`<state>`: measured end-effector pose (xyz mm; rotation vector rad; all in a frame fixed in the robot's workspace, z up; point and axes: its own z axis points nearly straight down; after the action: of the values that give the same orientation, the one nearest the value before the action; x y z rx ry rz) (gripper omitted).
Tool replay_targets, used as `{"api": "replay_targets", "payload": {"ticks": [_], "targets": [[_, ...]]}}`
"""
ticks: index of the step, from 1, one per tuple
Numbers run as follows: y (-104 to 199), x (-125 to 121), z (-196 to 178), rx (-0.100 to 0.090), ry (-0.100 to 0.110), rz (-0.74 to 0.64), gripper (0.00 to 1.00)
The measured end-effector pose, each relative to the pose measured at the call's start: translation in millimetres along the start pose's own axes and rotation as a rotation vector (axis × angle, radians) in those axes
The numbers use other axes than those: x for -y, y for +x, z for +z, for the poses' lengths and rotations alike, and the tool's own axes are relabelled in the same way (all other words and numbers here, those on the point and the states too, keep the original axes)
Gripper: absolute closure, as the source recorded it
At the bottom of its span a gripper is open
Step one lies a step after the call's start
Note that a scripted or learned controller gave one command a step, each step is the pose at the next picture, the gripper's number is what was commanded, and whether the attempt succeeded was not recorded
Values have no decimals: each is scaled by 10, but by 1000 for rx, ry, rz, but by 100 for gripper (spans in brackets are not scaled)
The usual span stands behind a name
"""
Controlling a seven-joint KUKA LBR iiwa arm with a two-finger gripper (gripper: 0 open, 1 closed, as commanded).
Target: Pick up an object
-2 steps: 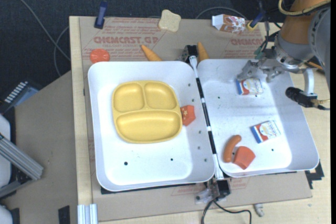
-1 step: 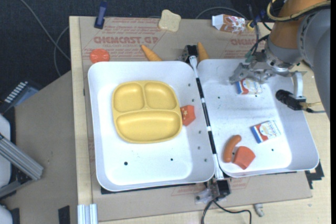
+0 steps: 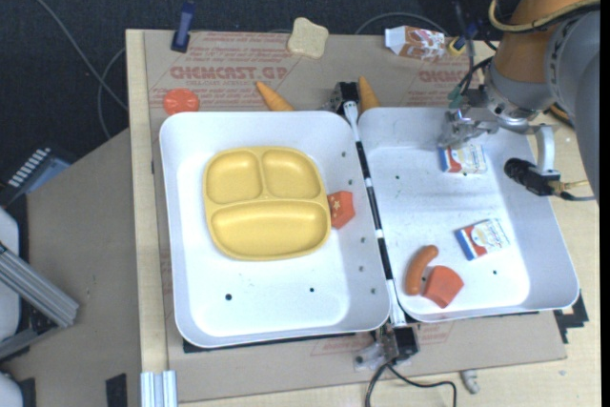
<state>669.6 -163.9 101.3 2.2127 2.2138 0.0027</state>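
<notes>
Red block [image 3: 443, 286] and sausage [image 3: 420, 269] are logged touching at the near edge of the right bin [image 3: 534, 276]; a striped carton [image 3: 479, 239] is noted just beyond, apart from both. (A)

Are they judged easy picks? (B)

The pair less so, since one would likely be nudged by a reach for the other. The carton lies flat and free. In the left bin [image 3: 191, 300], a small orange piece [image 3: 340, 208] is seen against the rim of the yellow divided plate [image 3: 265, 203], where little room is left for a grasp. (A)

And the gripper [image 3: 465, 124]? (B)

It is recorded at the far end of the right bin, directly over a second small carton [image 3: 464, 157], which is taken to be the target. Whether it is open or closed cannot be told, and no hold is claimed. (A)

Beyond the bins? (B)

A carrot [image 3: 274, 97] and a bread slice [image 3: 308, 36] are noted on the board, well apart from the arm. (A)
</notes>
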Motion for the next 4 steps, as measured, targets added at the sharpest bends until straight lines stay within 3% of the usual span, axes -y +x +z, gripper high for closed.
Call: {"api": "replay_targets", "payload": {"ticks": [1,2,3,4], "targets": [[-367,288,-798,-3,4,1,100],[-358,294,-781,-5,7,1,0],[-175,26,-332,-7,7,0,0],[-17,7,118,-2,1,0,0]]}}
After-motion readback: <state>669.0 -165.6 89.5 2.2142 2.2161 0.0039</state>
